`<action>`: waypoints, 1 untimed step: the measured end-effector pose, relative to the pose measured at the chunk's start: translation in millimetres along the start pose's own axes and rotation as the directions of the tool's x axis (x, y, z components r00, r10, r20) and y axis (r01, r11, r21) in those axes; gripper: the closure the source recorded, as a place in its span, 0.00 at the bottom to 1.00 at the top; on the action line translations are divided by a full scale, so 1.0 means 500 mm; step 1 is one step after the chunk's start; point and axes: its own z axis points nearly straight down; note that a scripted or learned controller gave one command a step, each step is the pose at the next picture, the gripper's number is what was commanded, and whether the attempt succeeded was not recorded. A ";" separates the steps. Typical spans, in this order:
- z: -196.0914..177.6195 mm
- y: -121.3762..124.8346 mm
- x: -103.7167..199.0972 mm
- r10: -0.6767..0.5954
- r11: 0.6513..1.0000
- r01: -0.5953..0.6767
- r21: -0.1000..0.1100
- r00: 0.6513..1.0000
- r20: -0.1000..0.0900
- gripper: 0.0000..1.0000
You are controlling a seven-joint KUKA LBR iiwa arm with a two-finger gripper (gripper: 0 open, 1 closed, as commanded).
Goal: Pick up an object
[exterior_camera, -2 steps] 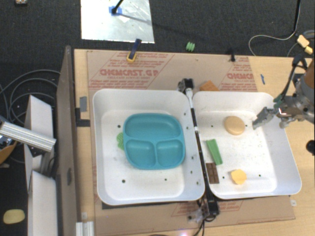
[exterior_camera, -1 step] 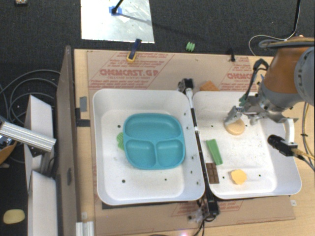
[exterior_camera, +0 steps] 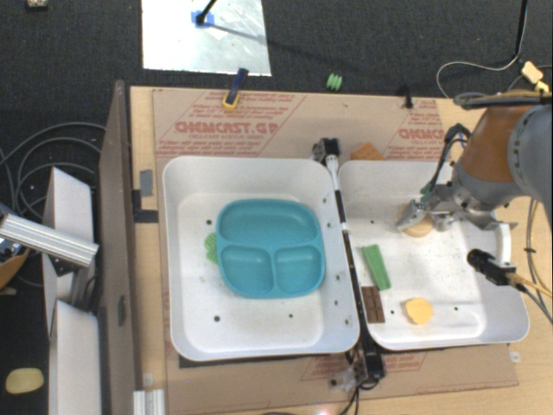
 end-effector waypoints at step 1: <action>-0.031 0.004 0.003 -0.002 1.000 0.002 -0.007 1.000 0.000 1.00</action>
